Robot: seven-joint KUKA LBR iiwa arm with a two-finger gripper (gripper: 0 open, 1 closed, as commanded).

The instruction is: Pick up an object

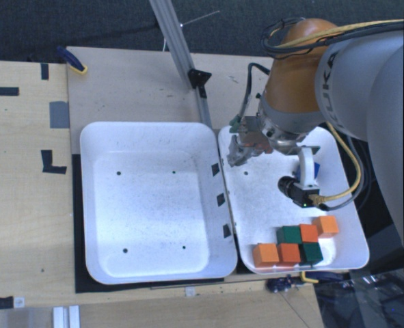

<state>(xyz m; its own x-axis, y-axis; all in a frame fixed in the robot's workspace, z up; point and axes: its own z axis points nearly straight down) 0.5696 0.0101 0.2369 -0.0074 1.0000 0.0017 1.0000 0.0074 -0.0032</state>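
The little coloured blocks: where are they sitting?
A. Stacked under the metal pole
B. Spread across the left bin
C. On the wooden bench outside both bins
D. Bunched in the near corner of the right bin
D: the orange and green blocks lie clustered together at the near end of the right bin, away from the gripper, which is over that bin's far end.

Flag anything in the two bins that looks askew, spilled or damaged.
Nothing stands out. The orange and green blocks sit bunched in the right bin's near corner, all inside its rim, and the gripper hangs over that bin's far end.
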